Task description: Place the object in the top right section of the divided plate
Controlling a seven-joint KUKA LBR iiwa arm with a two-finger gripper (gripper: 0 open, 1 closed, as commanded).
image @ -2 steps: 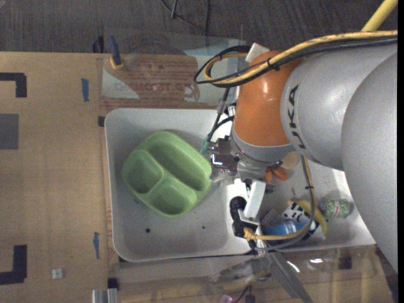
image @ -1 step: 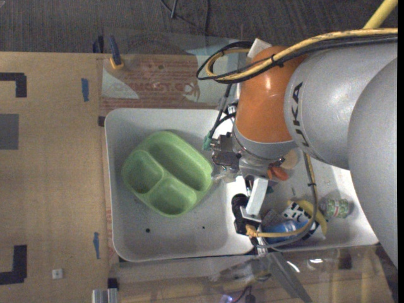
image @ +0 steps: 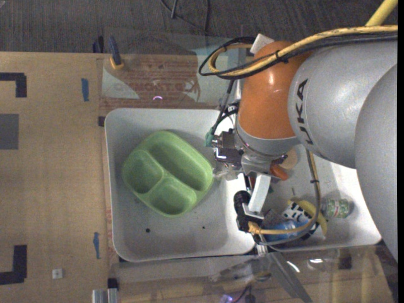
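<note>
A grey KUKA arm (image: 344, 87) with an orange band (image: 271, 103) reaches in from the right over two shallow white bins on a tan bench (image: 50, 169). Its gripper (image: 235, 160) hangs low over the seam between the bins, just beside the right edge of a green divided plate (image: 168, 172). Whether the gripper is wide, narrow or holding anything cannot be told. The plate lies flat in the left bin (image: 177, 235), its three sections facing up. In the right bin (image: 355, 231), partly hidden by the arm, lie a clear plastic bottle (image: 336, 207) and, near it, a blue-and-white item (image: 291, 214). Which of these is the task's object cannot be told.
</note>
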